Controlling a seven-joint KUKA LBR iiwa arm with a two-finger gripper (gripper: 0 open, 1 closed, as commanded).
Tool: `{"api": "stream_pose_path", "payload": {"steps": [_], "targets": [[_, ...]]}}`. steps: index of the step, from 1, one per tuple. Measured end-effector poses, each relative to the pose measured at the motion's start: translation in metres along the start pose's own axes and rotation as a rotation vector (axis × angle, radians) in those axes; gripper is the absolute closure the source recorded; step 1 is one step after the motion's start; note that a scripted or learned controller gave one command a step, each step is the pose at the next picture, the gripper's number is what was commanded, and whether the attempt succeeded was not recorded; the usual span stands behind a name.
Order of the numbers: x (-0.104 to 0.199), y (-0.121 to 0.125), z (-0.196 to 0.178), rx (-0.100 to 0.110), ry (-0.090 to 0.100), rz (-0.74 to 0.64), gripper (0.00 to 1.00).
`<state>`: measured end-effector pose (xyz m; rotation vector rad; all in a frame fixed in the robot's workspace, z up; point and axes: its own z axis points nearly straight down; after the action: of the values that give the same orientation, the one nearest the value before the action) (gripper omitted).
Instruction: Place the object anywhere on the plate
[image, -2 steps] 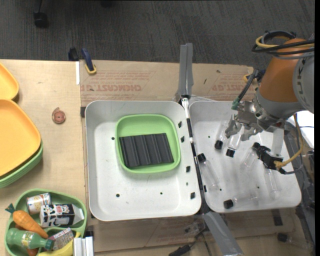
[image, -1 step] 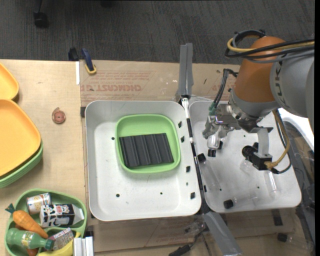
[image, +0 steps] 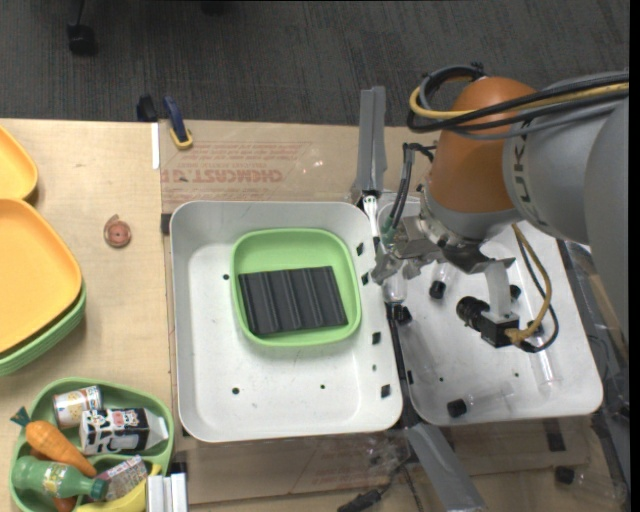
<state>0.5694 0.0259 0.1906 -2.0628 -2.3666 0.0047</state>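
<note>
A dark grey ribbed rectangular object (image: 294, 301) lies flat on the square green plate (image: 290, 241), which sits in the left white bin (image: 200, 380). My gripper (image: 396, 266) hangs under the orange-banded wrist, at the divide between the two bins and just right of the plate's right rim. It is apart from the grey object. The wrist and cables hide much of the gripper.
The right white bin (image: 520, 385) lies under the arm. Stacked yellow plates (image: 30, 270) rest on the bench at far left. A green bowl of toy food (image: 85, 445) stands at bottom left. A small pink disc (image: 118, 232) and a blue clamp (image: 178, 126) lie beyond the bins.
</note>
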Motion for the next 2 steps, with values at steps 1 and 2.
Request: {"api": "stream_pose_path", "payload": {"steps": [1, 2], "targets": [[0.0, 0.0, 0.0, 0.0, 0.0, 0.0, 0.0], [-0.037, 0.076, 0.0, -0.002, -0.002, 0.059, 0.0]]}}
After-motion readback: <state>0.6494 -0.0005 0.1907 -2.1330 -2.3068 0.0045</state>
